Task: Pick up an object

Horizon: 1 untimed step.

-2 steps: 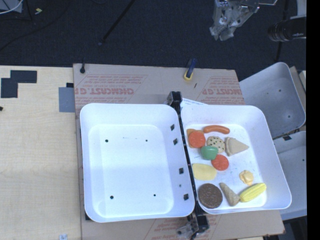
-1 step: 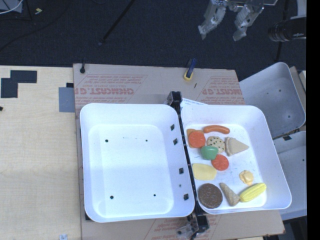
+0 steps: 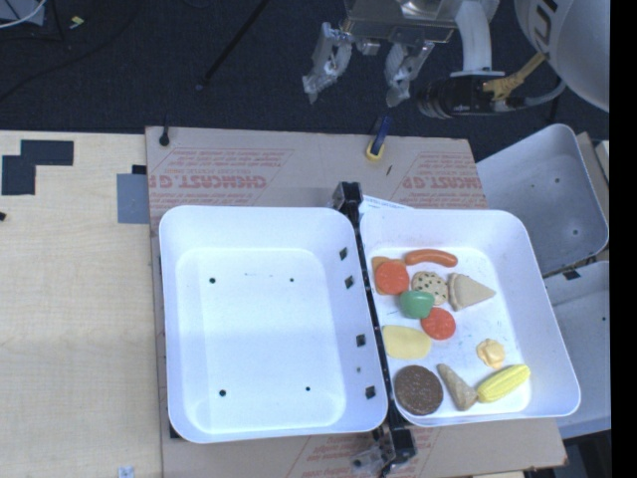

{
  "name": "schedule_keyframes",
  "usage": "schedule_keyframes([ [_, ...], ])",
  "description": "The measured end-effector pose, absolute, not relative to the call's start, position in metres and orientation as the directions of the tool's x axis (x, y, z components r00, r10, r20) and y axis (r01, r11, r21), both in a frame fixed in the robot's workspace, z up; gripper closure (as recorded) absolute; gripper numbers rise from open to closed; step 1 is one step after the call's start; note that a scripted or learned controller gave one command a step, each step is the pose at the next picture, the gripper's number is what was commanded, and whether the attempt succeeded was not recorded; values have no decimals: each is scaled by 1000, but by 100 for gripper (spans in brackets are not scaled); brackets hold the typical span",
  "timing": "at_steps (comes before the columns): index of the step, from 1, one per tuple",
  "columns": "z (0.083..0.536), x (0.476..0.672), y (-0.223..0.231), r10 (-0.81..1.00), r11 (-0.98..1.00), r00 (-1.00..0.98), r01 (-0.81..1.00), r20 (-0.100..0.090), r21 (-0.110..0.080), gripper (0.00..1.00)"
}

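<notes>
My gripper (image 3: 358, 80) hangs high at the top of the view, above the back edge of the bench, with its two fingers spread apart and nothing between them. The right bin (image 3: 537, 267) holds several toy foods: a red sausage (image 3: 431, 258), an orange-red tomato (image 3: 391, 278), a spotted cookie (image 3: 429, 284), a tan wedge (image 3: 468, 291), a green piece (image 3: 415, 304), a small red ball (image 3: 438, 324), a yellow lump (image 3: 405, 343), a brown disc (image 3: 418, 390), a corn cob (image 3: 503, 382) and a small yellow piece (image 3: 490, 352). The gripper is well away from all of them.
The left bin (image 3: 189, 267) lies beside the right one, with a black divider strip (image 3: 360, 307) between them. Both rest on a cardboard sheet (image 3: 259, 172). A small blue and yellow object (image 3: 377, 139) lies on the cardboard behind the bins.
</notes>
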<state>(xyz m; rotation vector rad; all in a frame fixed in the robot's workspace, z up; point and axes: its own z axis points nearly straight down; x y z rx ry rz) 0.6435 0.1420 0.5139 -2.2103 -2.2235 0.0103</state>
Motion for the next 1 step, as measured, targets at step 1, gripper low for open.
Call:
schedule_keyframes([
  [1,527,643,141,1000,7,-7,1000,-2,-8,100],
])
